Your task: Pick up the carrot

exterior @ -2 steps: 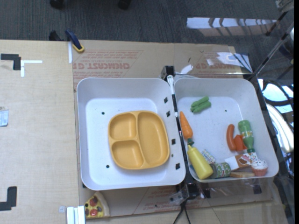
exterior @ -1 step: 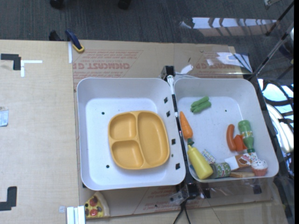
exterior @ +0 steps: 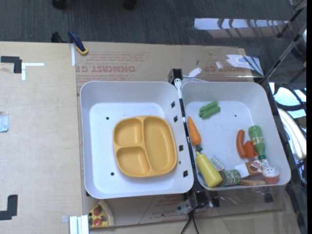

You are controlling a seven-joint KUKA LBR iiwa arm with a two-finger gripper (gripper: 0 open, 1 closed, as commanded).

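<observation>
Leftmost, the yellow plate (exterior: 145,146) sat in the left bin (exterior: 92,130). Just past the divider, the carrot (exterior: 194,131) lay in the right bin (exterior: 229,94) hard against its left wall, with the mustard bottle (exterior: 208,169) close below it, green beans (exterior: 209,109) above and a sausage (exterior: 240,143) further right. A good grasp would likely descend from the open right side, straddling the carrot's width, clear of wall and bottle.
</observation>
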